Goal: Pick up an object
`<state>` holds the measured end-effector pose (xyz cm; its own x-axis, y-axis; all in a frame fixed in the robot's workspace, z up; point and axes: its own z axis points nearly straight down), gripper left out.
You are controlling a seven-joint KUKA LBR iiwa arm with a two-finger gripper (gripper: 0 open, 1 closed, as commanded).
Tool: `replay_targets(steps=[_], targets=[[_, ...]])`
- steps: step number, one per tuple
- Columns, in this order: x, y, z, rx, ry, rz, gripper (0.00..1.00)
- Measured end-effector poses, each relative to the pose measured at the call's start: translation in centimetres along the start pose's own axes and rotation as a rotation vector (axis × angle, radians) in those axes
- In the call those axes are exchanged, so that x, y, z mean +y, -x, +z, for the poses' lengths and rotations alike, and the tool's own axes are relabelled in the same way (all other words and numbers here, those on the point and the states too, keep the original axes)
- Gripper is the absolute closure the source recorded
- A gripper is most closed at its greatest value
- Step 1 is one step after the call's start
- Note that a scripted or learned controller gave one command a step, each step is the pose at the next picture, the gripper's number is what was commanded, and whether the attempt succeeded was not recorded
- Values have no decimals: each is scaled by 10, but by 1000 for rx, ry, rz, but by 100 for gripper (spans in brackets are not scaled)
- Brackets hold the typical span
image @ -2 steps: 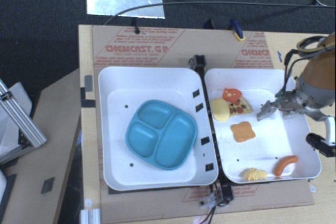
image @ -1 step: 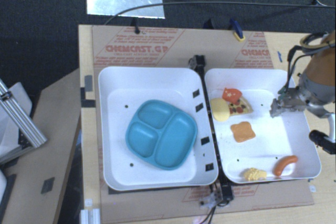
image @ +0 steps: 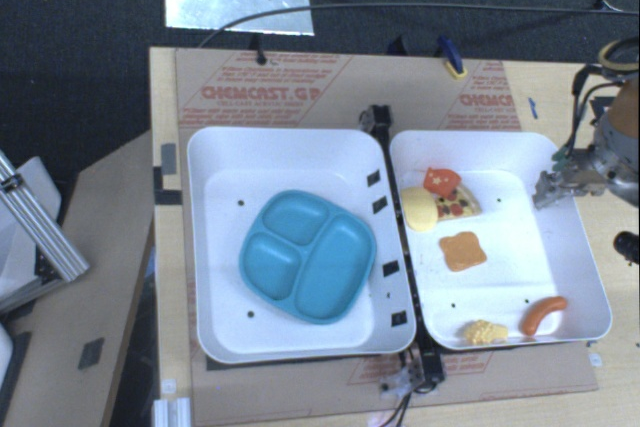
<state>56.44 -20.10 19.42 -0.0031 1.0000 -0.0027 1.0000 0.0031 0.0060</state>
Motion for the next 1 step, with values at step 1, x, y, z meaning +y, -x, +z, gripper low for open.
replay_targets(steps=[1], targets=[[1, 0, -30, 1, -2, -1, 100]])
